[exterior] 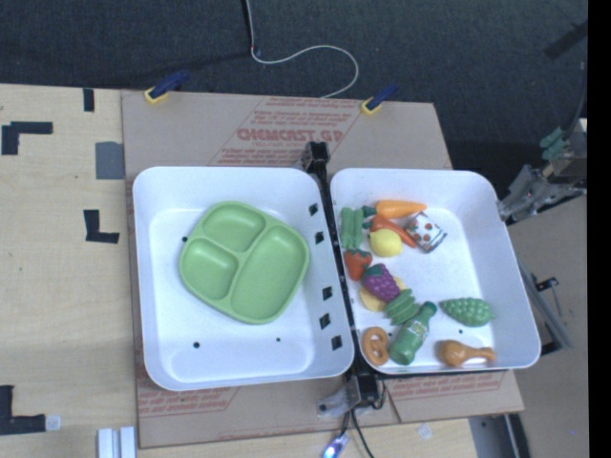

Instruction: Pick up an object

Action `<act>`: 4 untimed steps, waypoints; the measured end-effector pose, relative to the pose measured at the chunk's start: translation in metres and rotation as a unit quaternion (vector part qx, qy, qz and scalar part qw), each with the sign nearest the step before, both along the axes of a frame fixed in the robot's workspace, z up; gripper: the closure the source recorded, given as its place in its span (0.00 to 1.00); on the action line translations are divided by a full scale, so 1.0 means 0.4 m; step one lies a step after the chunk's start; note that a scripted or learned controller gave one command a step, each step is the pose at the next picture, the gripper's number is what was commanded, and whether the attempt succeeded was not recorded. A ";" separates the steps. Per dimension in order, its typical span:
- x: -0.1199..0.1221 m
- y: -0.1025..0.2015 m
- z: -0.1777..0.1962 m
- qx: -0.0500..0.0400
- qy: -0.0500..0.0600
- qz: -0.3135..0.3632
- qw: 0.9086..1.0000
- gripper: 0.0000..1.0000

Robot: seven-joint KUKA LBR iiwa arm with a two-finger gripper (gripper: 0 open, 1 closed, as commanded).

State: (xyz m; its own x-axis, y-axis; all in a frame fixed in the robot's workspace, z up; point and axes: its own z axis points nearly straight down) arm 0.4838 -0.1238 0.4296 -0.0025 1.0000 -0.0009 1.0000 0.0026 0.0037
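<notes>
The right bin (496,256) holds several toy foods. An orange carrot (399,207), a yellow lemon (386,243) and a white-and-red piece (424,231) lie near its far side. Green pods (352,225) and a red fruit (357,261) lie along its left wall. Purple grapes (380,281) sit mid-bin. A green bottle (412,332), a pretzel (375,344), a drumstick (463,354) and a bumpy green piece (466,310) lie at the near side. My gripper (546,181) is a grey shape beyond the bin's right rim, apart from every object and holding nothing.
The left bin (158,284) holds a green divided plate (246,260). A black hinge strip (329,265) runs between the two bins. Both bins rest on a cardboard sheet (286,132). A white cable (305,55) loops across the dark floor behind.
</notes>
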 end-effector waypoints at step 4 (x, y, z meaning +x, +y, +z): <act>0.003 -0.096 -0.146 0.000 0.003 0.001 1.000 1.00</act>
